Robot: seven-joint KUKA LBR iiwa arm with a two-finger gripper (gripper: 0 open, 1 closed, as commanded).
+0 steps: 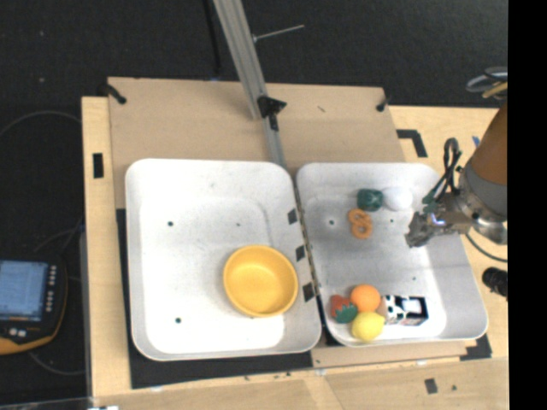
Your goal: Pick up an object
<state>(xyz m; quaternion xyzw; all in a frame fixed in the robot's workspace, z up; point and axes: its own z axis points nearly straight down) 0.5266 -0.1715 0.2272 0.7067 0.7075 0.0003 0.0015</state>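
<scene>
Two shallow white bins side by side on the bench. Taking the yellow bowl (260,279) as landmark: sits upright in the left bin (171,195), toward that bin's near right corner, nothing inside it.

Right of the bowl, across the divider, in the right bin (444,301): a cluster at the near edge. Closest to the bowl, a small red-and-green piece (343,308); just beyond it an orange ball (366,297) touching a yellow ball (368,326) below it; farther right, a black-and-white box (404,309) just beside both balls.

Up and right of the bowl, toward the far side of the right bin: an orange ring-shaped piece (361,222), a dark green object (370,199) just beyond it, and a white ball (397,199) beside the green one.

Farthest right from the bowl: gripper (418,231) low over the right bin's right side, near the white ball, apart from every object. Nothing visibly held; open or closed, cannot tell.
</scene>
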